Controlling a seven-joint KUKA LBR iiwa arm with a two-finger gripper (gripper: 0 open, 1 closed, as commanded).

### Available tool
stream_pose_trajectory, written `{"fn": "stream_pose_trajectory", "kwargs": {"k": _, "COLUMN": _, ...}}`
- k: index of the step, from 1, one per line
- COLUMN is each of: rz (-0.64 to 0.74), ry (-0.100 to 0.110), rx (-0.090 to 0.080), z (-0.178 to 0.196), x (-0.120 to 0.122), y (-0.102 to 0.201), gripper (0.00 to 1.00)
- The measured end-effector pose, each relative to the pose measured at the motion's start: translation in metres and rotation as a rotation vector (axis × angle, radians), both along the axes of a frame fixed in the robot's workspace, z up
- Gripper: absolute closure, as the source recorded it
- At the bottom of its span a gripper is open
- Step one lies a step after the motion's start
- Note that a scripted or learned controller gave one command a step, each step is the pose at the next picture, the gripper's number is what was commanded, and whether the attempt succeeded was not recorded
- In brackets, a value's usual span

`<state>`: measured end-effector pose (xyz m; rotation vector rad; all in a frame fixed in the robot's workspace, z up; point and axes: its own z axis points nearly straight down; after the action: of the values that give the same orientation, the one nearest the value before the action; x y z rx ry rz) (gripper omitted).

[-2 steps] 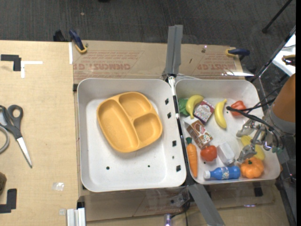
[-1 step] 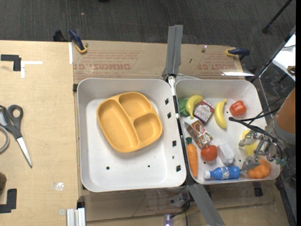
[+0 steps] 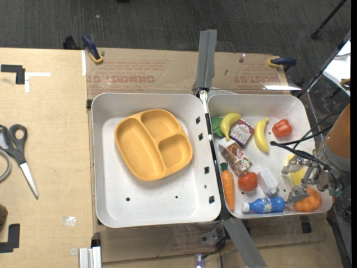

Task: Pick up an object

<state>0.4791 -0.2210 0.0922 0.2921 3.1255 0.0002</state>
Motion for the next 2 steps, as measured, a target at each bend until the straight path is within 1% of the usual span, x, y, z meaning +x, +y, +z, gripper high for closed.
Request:
{"fn": "stream_pose_trajectory", "kwargs": {"k": 1, "rz": 0.132, "ry": -0.001, "rx": 0.0, "z": 0.0, "x": 0.0, "y": 0.0, "gripper": 0.0}}
{"fn": "stream_pose_trajectory", "kwargs": {"k": 2, "rz": 0.07, "ry": -0.001, "rx": 0.0, "z": 0.0, "x": 0.038, "y": 0.052, "gripper": 0.0}}
